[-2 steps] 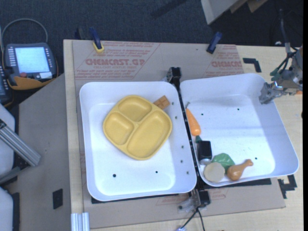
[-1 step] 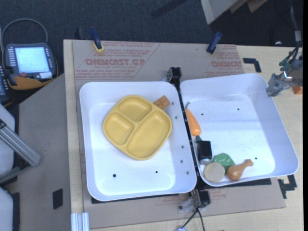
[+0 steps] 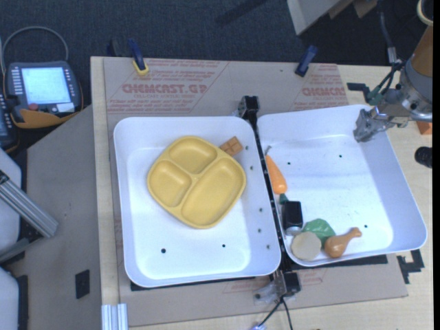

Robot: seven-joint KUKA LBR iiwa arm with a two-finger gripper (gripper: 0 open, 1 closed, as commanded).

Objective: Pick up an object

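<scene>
Hovering over the upper right rim of the right bin (image 3: pixel 385 184), the hand (image 3: pixel 366 126) hangs with nothing between its fingers; whether they are released or clenched I cannot tell. Far below and left of the hand, along that bin's near left side, lie an orange carrot (image 3: pixel 276 175), a black block (image 3: pixel 293 214), a green piece (image 3: pixel 320 228), a pale round disc (image 3: pixel 306 246) and a brown drumstick (image 3: pixel 341 242). Farther left of the hand, the left bin (image 3: pixel 137 239) carries a yellow divided plate (image 3: pixel 196 181) with a small brown block (image 3: pixel 231 146) touching its upper edge.
</scene>
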